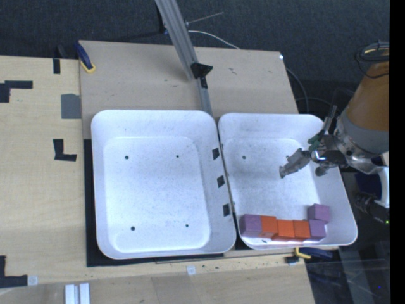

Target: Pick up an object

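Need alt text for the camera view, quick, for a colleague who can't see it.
The pincer hovers over the right bin, holding nothing. Purple and orange blocks are lined up along that bin's near edge. The left bin sits alongside.

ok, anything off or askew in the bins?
Nothing damaged or spilled. The blocks are all crowded in a row against the right bin's near wall, purple and orange touching, one purple stacked on top at the right end.
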Robot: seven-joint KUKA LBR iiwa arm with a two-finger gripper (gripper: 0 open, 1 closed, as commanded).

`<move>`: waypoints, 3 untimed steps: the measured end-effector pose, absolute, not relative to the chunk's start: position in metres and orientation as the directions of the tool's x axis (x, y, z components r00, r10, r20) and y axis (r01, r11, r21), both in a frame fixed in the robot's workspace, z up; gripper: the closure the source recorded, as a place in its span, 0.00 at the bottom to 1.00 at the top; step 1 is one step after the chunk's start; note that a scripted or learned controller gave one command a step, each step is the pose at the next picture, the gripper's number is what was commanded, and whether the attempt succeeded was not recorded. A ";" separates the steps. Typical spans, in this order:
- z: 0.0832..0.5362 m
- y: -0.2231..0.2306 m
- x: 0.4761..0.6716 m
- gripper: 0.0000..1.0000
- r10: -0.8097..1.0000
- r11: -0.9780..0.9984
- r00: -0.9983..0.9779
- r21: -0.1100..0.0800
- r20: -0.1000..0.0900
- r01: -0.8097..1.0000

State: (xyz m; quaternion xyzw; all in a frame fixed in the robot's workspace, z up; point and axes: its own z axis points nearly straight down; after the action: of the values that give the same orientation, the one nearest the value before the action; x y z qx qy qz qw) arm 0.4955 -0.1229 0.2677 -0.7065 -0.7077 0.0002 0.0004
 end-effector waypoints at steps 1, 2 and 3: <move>0.108 -0.156 0.521 0.00 1.000 0.000 0.000 -0.009 0.001 1.000; 0.091 -0.134 0.606 0.00 1.000 0.006 -0.006 0.002 0.001 1.000; 0.101 -0.135 0.603 1.00 1.000 0.003 -0.003 -0.003 0.000 1.000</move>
State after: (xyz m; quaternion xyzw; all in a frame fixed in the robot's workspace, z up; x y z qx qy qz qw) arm 0.6031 -0.1355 0.1014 -0.7059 -0.7083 0.0010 0.0009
